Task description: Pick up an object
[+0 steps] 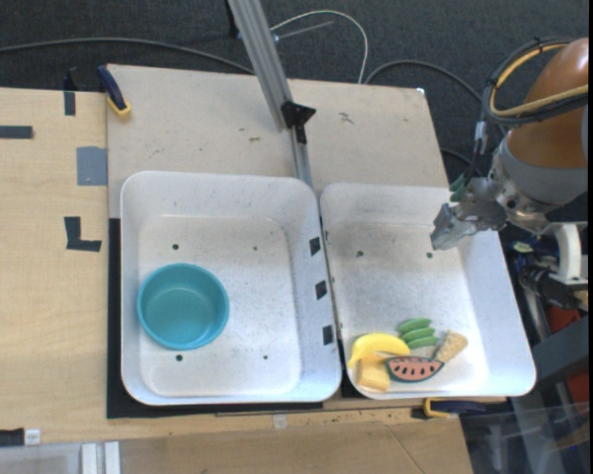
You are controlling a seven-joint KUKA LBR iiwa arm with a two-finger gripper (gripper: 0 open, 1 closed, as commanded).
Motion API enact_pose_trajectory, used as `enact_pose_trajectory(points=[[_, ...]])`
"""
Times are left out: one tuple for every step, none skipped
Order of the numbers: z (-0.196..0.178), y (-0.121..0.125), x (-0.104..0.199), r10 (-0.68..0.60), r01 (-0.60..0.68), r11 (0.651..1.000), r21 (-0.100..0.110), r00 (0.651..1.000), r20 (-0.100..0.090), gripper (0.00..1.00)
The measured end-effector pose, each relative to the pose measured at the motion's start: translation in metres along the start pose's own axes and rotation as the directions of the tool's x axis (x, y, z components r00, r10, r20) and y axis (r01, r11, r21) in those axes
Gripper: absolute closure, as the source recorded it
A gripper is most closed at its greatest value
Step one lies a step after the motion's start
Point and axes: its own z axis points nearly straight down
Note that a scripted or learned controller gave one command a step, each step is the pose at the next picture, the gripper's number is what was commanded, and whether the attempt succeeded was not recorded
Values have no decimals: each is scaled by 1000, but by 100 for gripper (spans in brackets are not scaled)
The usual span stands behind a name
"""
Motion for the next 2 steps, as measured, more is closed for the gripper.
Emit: enact_pose_trajectory(points=[[17, 20, 50, 0, 0, 1000, 2, 1000, 0, 100], [26, 36, 92, 1, -1, 1000, 1, 1000, 1, 100]])
